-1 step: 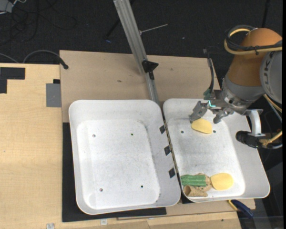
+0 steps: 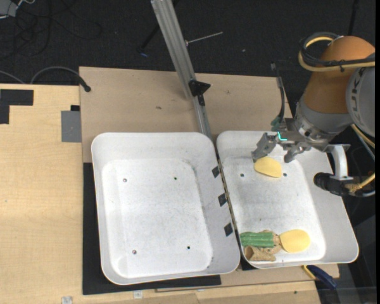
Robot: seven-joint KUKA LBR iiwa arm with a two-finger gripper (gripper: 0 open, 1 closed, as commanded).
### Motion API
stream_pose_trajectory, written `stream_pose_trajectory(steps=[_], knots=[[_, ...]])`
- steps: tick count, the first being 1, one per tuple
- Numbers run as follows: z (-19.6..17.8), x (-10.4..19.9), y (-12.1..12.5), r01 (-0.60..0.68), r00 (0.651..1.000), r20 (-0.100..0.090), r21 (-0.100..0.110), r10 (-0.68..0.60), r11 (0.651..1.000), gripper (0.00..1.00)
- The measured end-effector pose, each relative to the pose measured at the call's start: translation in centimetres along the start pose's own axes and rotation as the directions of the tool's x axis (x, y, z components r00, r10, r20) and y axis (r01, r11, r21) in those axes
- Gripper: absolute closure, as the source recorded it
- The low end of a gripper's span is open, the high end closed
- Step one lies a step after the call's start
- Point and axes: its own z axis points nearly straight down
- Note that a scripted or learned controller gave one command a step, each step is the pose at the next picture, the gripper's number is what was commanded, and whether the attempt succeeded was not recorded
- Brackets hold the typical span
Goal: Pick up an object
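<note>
Reaching in from the right, the gripper [image 2: 277, 149] hangs over the far part of the right bin [image 2: 275, 201], its two grey fingers [image 2: 262, 148] spread apart and angled down. Just below and between them lies a pale yellow object [image 2: 268, 167], rounded like a lemon or a small potato; it rests on the bin floor, right under the fingertips, and I cannot tell whether they touch it. They are not closed around it.

Behind the gripper the grey wrist rises into the arm's orange band [image 2: 335, 75] at the far right.

Along the near edge of the same bin sit three more things, bunched together: a green toy vegetable [image 2: 257, 239] lying on its side, a small tan lumpy piece [image 2: 263, 253] just in front of it, and a round yellow piece [image 2: 295, 240] touching them on the right.

To the left, the left bin [image 2: 153, 204] sits edge to edge with the first. A slanted metal rail [image 2: 177, 56] runs off beyond the bins.
</note>
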Motion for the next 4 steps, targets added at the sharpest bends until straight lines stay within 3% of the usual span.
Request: stream_pose_trajectory(steps=[2,3,4], knots=[[10.8,0.1,-0.4,-0.001,1.000,0.000,0.007,0.001,1.000,0.00],[11.0,0.1,-0.4,-0.003,1.000,0.000,0.000,0.003,1.000,0.00],[10.1,0.0,-0.4,-0.010,1.000,0.000,0.000,0.010,1.000,1.00]])
